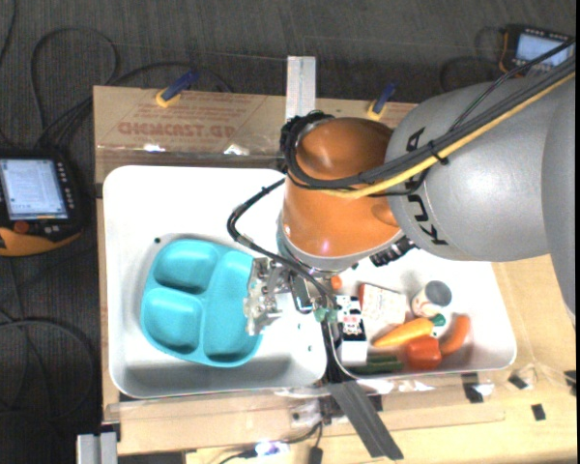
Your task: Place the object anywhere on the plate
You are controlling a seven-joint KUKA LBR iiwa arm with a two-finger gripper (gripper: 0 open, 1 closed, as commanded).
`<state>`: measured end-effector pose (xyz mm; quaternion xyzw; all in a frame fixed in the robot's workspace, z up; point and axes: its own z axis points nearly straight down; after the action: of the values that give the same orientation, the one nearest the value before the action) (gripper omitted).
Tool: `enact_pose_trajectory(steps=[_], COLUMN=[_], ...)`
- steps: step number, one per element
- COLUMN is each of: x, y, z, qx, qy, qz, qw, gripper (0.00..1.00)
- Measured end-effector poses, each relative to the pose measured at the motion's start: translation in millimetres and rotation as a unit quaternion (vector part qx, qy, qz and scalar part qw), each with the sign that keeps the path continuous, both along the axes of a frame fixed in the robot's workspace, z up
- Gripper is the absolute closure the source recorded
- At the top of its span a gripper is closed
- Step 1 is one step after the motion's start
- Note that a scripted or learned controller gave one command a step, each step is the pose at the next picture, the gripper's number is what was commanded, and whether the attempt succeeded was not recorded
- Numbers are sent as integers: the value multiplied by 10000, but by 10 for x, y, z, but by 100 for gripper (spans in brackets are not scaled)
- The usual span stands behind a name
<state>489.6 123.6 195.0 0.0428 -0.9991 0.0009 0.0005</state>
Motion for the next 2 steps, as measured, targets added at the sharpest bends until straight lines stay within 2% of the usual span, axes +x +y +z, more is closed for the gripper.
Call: enact_pose_trajectory(steps=[1,2], x=[895,198], y=[-315,-870], z=[437,-117], qx=[10,12], qy=[-23,3], qz=[1424,2373], qw=[9898,9714], gripper=[100,100])
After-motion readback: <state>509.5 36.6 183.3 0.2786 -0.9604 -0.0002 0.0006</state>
